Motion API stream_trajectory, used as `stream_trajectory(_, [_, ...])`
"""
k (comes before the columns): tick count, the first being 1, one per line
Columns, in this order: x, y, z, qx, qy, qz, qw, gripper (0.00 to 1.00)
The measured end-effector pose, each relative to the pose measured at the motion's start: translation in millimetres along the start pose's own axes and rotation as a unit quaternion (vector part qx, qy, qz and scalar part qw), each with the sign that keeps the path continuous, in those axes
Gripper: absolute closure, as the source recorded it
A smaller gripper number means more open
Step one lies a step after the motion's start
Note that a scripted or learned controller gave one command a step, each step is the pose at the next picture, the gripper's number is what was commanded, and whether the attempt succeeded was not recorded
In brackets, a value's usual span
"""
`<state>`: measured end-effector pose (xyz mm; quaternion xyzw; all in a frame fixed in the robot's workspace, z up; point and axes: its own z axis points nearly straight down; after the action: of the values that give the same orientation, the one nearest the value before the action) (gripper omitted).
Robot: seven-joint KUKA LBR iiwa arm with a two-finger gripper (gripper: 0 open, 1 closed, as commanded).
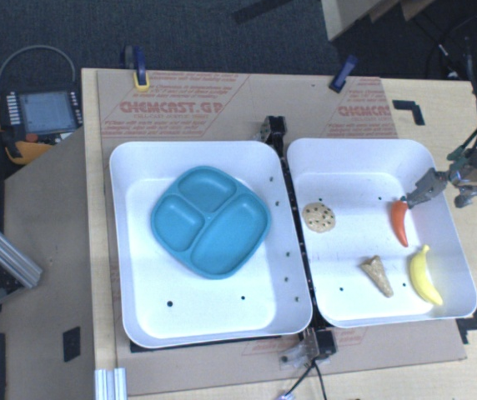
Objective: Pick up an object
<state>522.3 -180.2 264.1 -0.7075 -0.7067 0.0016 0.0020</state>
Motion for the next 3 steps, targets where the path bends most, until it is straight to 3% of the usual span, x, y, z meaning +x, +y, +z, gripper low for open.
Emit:
stream_trajectory(1, [0, 1, -3, -0.003, -0.001, -0.001, 1.0, 0.0])
stream_trajectory(3, [2, 1, 84, -0.001, 0.0, 0.0, 1.0, 0.0])
